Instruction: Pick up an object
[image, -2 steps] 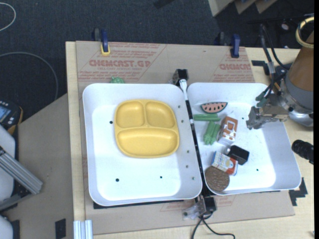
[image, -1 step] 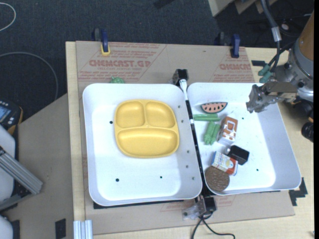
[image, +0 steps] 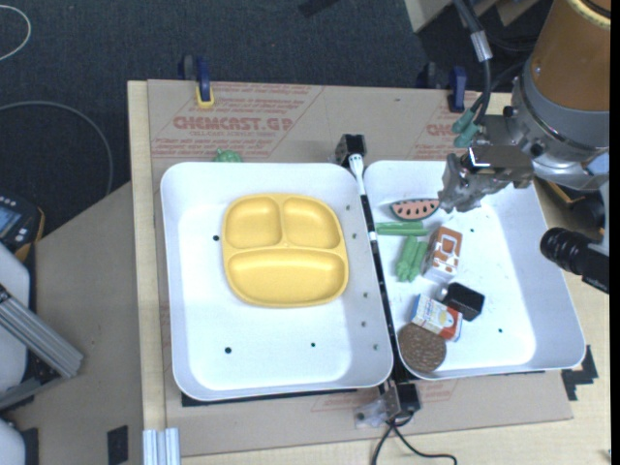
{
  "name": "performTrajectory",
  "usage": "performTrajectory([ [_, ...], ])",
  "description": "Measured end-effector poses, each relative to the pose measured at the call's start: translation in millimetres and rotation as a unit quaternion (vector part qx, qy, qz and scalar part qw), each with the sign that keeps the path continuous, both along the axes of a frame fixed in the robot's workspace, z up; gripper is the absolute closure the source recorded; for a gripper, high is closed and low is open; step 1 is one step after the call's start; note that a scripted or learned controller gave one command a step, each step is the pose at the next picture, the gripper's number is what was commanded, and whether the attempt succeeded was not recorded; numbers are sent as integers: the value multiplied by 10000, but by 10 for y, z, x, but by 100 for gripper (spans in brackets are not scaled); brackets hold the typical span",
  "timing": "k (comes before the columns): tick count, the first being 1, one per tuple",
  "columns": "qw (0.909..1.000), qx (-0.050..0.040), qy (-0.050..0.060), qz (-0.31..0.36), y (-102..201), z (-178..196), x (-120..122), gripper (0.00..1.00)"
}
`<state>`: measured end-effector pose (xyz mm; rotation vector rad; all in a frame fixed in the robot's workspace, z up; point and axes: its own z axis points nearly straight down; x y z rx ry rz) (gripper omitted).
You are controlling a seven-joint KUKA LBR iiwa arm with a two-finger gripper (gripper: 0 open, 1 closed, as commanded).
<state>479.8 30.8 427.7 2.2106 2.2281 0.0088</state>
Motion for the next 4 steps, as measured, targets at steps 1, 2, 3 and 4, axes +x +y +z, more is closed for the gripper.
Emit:
performTrajectory([
  [1,10000,3,-28,-15,318,800,0,100],
  [2,10000,-12,61,-21,617,384,-10,100],
  [3,10000,-10,37,-42,568,410,-6,100],
  [4,10000,0,-2,-25,773,846,-3,100],
])
